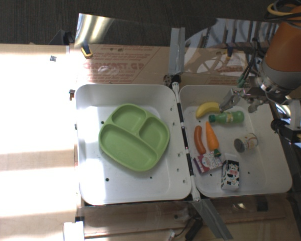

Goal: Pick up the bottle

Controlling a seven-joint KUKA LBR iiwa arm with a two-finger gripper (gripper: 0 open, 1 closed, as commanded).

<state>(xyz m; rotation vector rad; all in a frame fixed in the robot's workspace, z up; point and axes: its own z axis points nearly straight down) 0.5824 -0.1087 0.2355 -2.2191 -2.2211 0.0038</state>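
Reaching for the bottle [227, 117] is the step in hand, as we judge it. It lies on its side in the right bin [271, 185], green with a yellow cap end pointing toward the banana [207, 108], which sits just beside it on the side nearer the left bin [90, 134]. The tool [230, 101] hangs just above the bottle's cap end, close to the banana's tip, and the orange-banded arm [288, 49] rises from it toward the bin's far right corner.

To do this well, we would centre the tool over the bottle's middle, away from the banana, and turn it so it closes across the narrow width of the bottle, not along its length. A lying bottle will probably roll if one side is touched first, so we would come straight down. The carrot [211, 135] and the red sausage-like piece [199, 139] lie just past the bottle on its near side; they leave some room, but not much.

Whether the tool is spread or pressed together we cannot tell: it is a small dark shape against glare and metal clutter. How high it hangs above the bottle is also hard to judge from this slant. The small can [246, 143] beyond the bottle looks to be on its side, though it is too small for us to be sure.
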